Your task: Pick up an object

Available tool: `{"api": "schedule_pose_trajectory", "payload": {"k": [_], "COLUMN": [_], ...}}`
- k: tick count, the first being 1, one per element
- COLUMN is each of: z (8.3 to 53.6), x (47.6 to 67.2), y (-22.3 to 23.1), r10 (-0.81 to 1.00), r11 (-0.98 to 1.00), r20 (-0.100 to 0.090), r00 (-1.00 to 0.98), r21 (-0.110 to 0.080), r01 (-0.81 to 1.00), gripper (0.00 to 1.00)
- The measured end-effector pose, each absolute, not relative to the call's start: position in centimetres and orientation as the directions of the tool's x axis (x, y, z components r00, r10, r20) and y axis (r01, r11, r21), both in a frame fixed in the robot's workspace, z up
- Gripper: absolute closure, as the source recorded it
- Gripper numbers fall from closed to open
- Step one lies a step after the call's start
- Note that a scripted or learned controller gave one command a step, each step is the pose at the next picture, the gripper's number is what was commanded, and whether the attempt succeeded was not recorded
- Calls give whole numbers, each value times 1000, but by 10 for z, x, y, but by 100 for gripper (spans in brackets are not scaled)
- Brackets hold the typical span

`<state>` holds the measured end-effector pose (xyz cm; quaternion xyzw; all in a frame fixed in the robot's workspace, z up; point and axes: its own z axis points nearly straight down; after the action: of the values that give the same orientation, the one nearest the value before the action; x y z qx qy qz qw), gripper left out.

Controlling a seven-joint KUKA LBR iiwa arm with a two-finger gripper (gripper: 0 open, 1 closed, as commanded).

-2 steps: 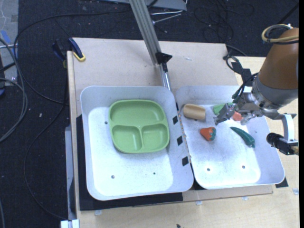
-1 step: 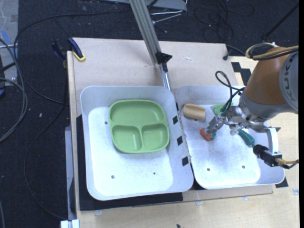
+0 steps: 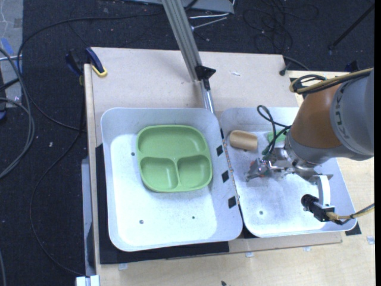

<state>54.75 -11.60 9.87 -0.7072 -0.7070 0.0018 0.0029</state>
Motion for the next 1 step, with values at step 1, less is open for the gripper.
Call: {"api": "schedule_pose_trajectory", "payload": {"k": [1], "z": [112], "x": [549], "y": [-117], "r10": [1000], "r11": [-1], "r20": [0], "r00": [1], "r21": [0], "r01": [1000], "gripper": [100]}}
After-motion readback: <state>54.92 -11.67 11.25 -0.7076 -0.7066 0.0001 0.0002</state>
